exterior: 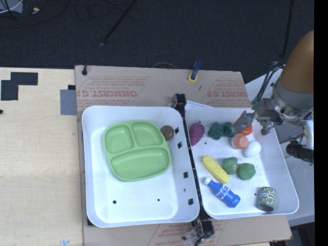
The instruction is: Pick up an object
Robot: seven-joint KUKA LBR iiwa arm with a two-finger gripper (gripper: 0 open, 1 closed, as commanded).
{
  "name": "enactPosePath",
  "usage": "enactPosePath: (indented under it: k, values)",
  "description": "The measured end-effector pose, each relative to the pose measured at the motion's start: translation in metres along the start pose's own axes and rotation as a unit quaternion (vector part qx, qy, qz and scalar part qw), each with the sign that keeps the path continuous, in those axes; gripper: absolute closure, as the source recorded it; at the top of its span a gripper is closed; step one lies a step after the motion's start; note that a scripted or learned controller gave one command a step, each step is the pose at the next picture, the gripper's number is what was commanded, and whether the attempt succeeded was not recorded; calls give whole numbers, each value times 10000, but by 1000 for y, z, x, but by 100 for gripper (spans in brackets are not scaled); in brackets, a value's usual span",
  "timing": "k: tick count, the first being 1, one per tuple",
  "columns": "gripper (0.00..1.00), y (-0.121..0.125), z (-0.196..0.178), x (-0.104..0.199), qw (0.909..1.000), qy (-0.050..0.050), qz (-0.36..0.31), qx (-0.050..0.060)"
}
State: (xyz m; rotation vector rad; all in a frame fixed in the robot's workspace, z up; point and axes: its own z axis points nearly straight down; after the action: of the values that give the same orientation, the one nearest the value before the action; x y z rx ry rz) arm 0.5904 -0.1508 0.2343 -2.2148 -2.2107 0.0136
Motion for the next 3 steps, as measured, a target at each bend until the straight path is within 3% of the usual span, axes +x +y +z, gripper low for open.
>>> enactPosePath:
  k: [1, 3]
  values:
    - [0, 2, -8, 0, 10000, -11, -10, -69]
    - [0, 14, 94, 8, 10000, -5, -29, -51]
